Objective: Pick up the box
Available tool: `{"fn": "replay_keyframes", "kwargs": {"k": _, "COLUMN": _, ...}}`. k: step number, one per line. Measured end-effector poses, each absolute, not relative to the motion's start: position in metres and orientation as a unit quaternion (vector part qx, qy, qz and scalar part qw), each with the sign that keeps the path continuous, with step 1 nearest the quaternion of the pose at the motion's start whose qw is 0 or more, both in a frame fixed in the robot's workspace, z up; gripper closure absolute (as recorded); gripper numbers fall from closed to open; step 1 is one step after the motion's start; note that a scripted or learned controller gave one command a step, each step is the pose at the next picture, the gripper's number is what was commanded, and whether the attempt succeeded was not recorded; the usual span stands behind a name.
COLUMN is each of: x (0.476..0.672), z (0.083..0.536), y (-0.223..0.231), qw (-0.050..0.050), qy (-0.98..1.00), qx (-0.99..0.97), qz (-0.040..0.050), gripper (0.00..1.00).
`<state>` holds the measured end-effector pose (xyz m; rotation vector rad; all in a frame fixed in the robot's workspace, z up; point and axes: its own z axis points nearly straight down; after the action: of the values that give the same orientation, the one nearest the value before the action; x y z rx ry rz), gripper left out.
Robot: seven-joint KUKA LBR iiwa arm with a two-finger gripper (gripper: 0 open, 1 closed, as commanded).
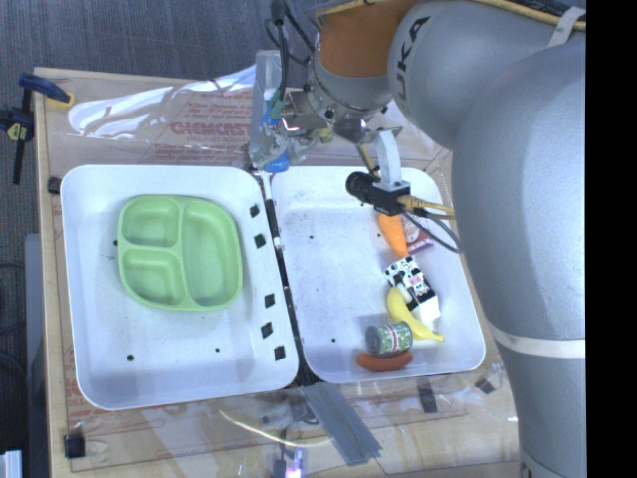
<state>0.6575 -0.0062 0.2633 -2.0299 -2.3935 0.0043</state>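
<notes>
From the camera view I look down on two white bins. The left bin (90, 347) holds a green plate (181, 250) with three parts. The right bin (328, 267) holds the little things, all along its right side. The box (411, 283) is there, white with black spots. An orange carrot (393, 233) lies just on its far side. A yellow banana (410, 319) touches it on the near side. A small can (388, 339) and a red sausage (383, 361) lie nearer still.

The gripper (267, 152) hangs at the far edge, where the two bins meet. It is well apart from the box. I cannot tell if it is spread or pressed together. Nothing is in it that I can see.

I think the reach has not started yet. Next I would bring the gripper right and nearer, over the box, then go down. The carrot and banana crowd it, so I must aim with care.
</notes>
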Motion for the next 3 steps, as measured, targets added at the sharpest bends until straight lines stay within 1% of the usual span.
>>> {"fn": "replay_keyframes", "kwargs": {"k": 1, "x": 0.651, "z": 0.193, "y": -0.001, "qw": 0.004, "qy": -0.676, "qx": -0.736, "qz": 0.0033, "gripper": 1.0}}
{"fn": "replay_keyframes", "kwargs": {"k": 2, "x": 0.589, "z": 0.188, "y": 0.063, "qw": 0.003, "qy": -0.693, "qx": -0.721, "qz": 0.0029, "gripper": 1.0}}
{"fn": "replay_keyframes", "kwargs": {"k": 3, "x": 0.6, "z": 0.214, "y": 0.012, "qw": 0.003, "qy": -0.647, "qx": -0.763, "qz": 0.0034, "gripper": 1.0}}
